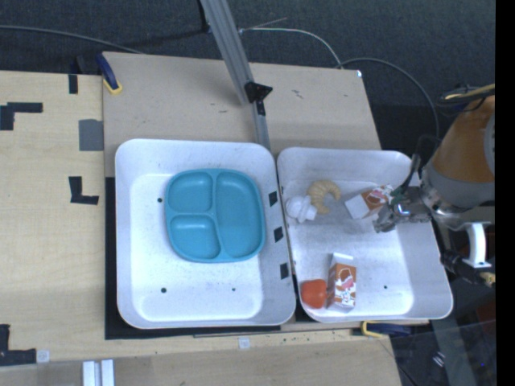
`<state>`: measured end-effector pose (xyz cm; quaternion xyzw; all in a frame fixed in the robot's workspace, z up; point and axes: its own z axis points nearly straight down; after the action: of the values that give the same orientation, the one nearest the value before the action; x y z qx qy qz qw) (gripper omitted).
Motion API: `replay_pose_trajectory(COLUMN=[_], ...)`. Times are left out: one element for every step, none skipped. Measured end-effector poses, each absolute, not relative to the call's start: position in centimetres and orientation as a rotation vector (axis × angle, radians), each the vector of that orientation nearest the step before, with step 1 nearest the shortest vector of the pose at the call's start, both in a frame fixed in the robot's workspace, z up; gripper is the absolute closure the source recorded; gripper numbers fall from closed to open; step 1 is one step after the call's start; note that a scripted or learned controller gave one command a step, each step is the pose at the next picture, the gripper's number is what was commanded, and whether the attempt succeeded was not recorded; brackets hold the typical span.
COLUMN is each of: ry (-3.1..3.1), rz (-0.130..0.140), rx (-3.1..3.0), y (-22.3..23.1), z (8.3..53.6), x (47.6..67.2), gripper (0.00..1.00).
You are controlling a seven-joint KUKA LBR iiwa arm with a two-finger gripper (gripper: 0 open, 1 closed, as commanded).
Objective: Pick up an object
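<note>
We see two shallow white plastic bins side by side on a pale wooden bench [322,103]. The left bin [141,296] holds a turquoise plastic plate with three compartments [216,215], lying flat near the bin's middle. The right bin [418,292] holds the loose objects. A tan croissant-shaped pastry [324,192] lies toward the far left part of that bin, touching a small crumpled white lump [300,208] just beside it. Nearer the front edge, a small orange-and-white carton [344,281] lies on its side, with a round red-orange ball-like object [315,293] touching its left side. Toward the far right of the bin, a small packet in white and orange [368,201] lies close to the gripper. The grey arm with its orange band [465,147] reaches in from the right, and the two-finger gripper [388,219] hangs low over the right bin's right side, just beside that packet. We cannot tell whether it touches the packet, and we cannot tell how the claw stands, as it is too small and blurred. A grey metal pole [228,39] slants across the bench behind the bins.
</note>
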<state>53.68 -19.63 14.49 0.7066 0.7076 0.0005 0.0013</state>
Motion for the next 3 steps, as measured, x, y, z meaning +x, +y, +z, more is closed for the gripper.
replay_pose_trajectory(ry=[2.222,2.220,2.230], rz=[0.002,0.003,0.002], rx=[2.216,2.217,2.214], y=[-18.9,-19.3,-14.0], z=[19.2,24.5,25.2], x=[54.4,53.5,55.3], gripper=[1.00,1.00,1.00])
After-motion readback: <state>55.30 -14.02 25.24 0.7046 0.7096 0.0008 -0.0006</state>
